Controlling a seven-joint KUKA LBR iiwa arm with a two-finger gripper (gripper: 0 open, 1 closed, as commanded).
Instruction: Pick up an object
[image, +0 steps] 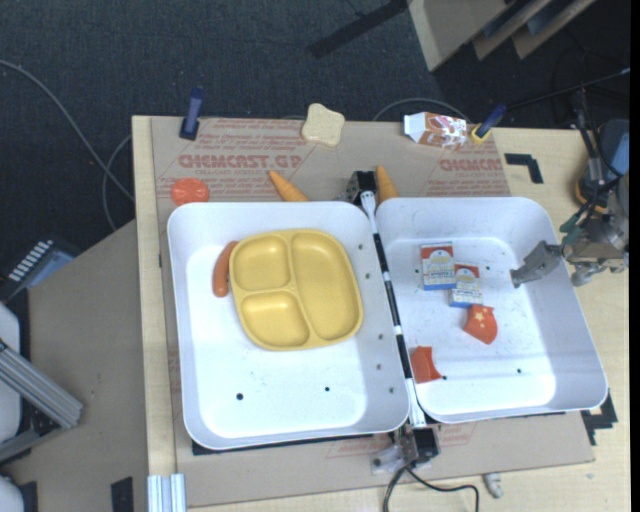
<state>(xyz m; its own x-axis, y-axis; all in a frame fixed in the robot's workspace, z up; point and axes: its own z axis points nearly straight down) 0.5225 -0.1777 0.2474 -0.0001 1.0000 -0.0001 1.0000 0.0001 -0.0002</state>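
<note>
Hovering at right edge of frame, my jaws gaping open, gripping nothing. Pick not begun. Candidates lying in right bin: two small cartons, strawberry just below them.

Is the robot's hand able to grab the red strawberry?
Probably yes. The hand sits over the right bin, and the strawberry lies close by with open space around it.

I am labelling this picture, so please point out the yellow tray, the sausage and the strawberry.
yellow tray (297, 290), camera view, on the ridge where its three compartments meet.
sausage (221, 272), camera view, on the middle of its length.
strawberry (481, 323), camera view, on the middle of its red body.
</note>
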